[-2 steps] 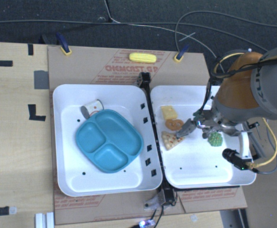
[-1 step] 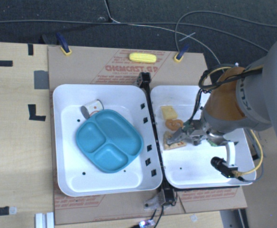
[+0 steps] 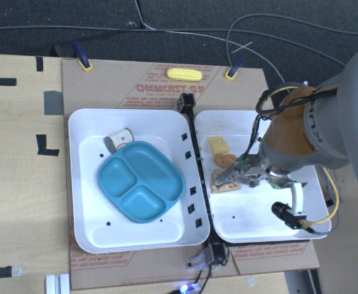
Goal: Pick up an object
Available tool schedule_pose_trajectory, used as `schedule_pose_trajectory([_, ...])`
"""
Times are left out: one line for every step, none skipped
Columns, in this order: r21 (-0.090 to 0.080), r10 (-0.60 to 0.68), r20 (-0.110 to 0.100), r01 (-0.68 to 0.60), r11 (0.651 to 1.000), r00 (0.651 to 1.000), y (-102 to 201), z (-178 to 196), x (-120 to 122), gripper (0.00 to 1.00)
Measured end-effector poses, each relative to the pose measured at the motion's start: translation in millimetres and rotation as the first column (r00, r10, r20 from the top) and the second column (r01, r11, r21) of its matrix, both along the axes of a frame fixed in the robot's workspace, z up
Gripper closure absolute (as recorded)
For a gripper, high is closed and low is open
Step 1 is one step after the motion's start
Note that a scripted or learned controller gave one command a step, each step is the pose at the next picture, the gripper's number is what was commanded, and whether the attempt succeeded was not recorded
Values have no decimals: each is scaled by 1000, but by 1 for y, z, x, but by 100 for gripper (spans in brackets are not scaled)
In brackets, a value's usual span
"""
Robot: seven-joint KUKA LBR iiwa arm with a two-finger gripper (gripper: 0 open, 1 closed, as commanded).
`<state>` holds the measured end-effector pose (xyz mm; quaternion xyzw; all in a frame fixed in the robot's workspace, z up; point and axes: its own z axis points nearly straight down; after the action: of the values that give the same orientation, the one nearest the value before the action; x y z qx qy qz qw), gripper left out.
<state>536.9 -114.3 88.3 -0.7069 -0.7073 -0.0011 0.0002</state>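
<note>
Camera view from above: a blue divided plate (image 3: 141,180) fills the middle of the left bin (image 3: 81,182), with a small white cup (image 3: 118,139) lying on its side just off the plate's upper-left edge. On the cardboard by the bench's back edge lies a yellow corn cob (image 3: 184,75). In the right bin (image 3: 258,228), near its left wall, sit a yellow block (image 3: 217,144), an orange piece (image 3: 224,160) and a tan slab (image 3: 227,187). The gripper (image 3: 233,175) hangs low over these, touching or nearly so.
</note>
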Motion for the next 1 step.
schedule_pose_trajectory([3,3,12,-3,1000,1000,3,15,5,100])
